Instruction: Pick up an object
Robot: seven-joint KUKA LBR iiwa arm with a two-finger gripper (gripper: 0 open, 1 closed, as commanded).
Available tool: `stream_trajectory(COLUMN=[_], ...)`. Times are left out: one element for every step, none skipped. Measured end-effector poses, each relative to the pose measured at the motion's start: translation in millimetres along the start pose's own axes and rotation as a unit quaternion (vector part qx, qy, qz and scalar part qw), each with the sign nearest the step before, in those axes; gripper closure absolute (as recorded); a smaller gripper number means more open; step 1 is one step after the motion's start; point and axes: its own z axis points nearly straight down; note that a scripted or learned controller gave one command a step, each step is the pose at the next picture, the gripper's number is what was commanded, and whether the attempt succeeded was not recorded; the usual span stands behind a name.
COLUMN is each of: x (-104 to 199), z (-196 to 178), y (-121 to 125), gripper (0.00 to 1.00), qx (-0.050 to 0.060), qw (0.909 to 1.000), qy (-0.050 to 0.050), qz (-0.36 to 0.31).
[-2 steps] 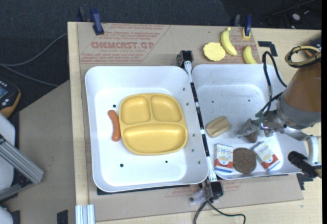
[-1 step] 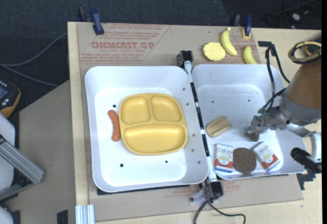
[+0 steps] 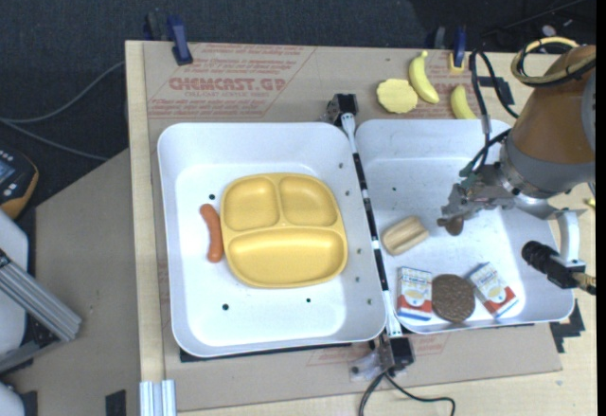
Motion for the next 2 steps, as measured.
stream_trajectory(x=[64,121], z=[-39,-58], y=[63,73], gripper=[1.00,1.00], qx=[-0.001,0.001], qw=[1.0000,1.0000], qy=[0.001,0.001], qz=[-0.002,0.000])
